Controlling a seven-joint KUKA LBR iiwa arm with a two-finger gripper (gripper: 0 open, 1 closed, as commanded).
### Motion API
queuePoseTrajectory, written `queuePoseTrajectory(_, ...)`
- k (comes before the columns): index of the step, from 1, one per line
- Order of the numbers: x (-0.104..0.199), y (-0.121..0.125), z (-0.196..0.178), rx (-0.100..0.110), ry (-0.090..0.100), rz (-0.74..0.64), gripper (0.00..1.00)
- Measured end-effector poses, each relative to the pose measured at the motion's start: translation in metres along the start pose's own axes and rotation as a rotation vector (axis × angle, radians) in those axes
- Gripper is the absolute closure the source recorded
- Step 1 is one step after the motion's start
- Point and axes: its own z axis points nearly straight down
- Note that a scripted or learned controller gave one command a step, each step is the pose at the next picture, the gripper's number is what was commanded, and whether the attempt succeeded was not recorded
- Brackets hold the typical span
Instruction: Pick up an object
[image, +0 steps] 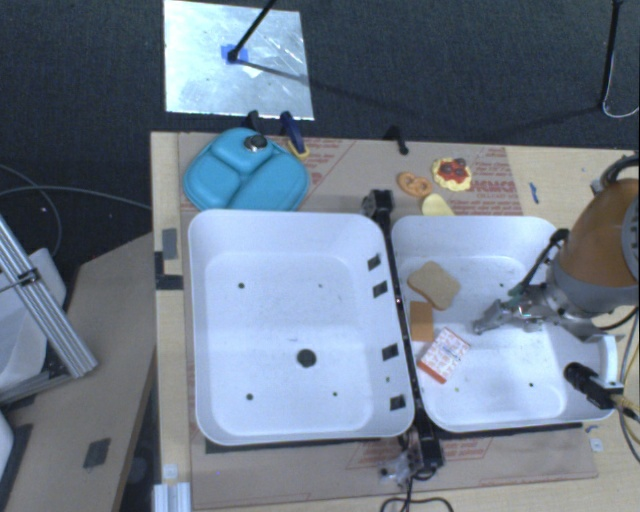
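Gripper (487, 320) low in right bin (520, 400), seemingly apart, toy bread slice (433, 284) up-left, untouched

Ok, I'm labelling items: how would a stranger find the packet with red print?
Look in the right-hand white bin, near its left wall. The small packet lies below the tan bread slice and the brown card; alone among them it is white with red print.

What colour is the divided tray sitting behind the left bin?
Light blue, seen in the camera view: the divided tray sits just behind the left bin.
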Motion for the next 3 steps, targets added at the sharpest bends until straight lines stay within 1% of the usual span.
queuePoseTrajectory(1, 0.001, 0.004, -0.018, -0.009, -0.005, -0.006, 1.00)
queuePoseTrajectory(3, 0.001, 0.006, -0.040, -0.015, -0.007, -0.006, 1.00)
